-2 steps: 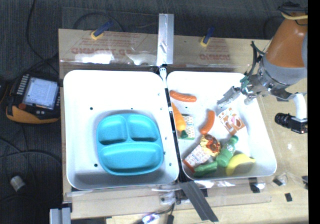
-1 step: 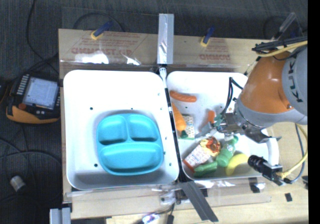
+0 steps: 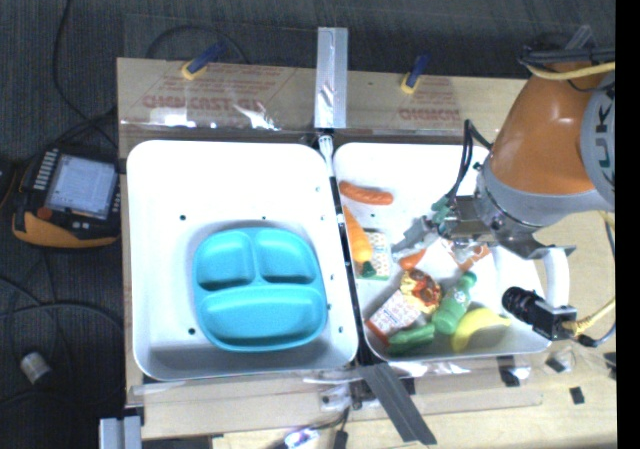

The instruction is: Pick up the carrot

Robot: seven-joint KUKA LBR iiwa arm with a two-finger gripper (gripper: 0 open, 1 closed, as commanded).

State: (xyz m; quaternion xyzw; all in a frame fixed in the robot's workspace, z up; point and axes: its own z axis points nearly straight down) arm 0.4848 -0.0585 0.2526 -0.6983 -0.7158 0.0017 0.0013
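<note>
- The carrot [image 3: 355,242] is seen by the right bin's [image 3: 400,162] nine o'clock wall.
- The gripper [image 3: 432,232], its grip state unclear, is best lowered from three o'clock, clear of the sausage [image 3: 366,194].

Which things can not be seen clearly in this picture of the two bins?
- Gripper, camera view: the grey and orange arm covers most of it.
- Orange carrot by the divider: its lower end is lost in the clutter.
- Small printed packets: print too small to read.
- Right white bin: the arm hides its far right part.
</note>
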